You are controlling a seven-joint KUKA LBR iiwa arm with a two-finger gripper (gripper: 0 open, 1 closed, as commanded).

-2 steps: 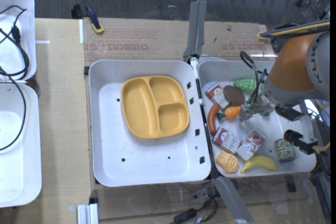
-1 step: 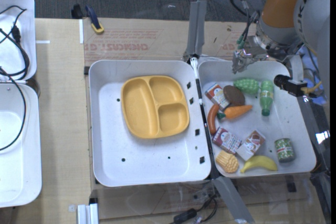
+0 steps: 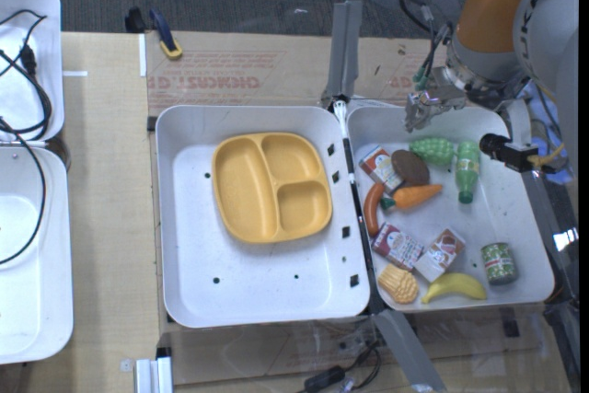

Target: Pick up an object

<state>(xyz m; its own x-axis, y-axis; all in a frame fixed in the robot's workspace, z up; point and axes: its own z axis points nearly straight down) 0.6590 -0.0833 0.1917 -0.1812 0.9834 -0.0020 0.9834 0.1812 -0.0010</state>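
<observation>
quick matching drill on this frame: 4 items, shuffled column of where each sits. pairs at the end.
Items:
1. yellow divided plate
2. toy banana
3. green bottle
4. green can

Places:
A. right bin, near edge, beside the toy corn
B. left bin
C. right bin, far half, right of the carrot
D. right bin, near its right wall

Pairs: 1-B, 2-A, 3-C, 4-D

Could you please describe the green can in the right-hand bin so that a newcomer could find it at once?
Look in the right bin, the one crowded with toy food, and go to its near right corner. The green can stands there, just right of the banana. It is the one short cylinder, unlike the tall green bottle farther back.
</observation>
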